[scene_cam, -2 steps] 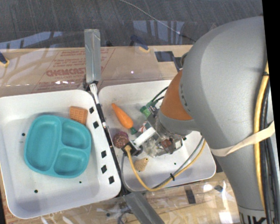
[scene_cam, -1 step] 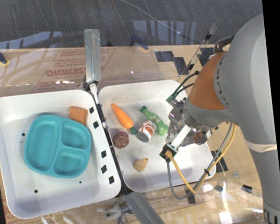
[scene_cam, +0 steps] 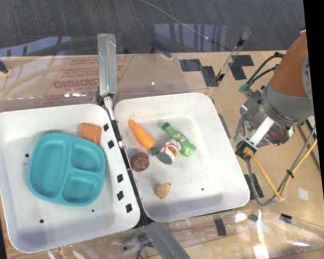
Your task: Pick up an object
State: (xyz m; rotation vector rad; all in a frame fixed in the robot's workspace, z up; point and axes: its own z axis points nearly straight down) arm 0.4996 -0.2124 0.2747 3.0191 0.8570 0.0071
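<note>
The gripper, finger state untellable, hangs right of the white right-hand bin; its crowded orange plastic carrot and green bottle risk a glancing miss.

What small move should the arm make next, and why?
Probably swing the gripper left over the right bin, toward the carrot. The gripper sits outside the bin's right rim, and the carrot lies with some space around it, apart from the green bottle.
</note>
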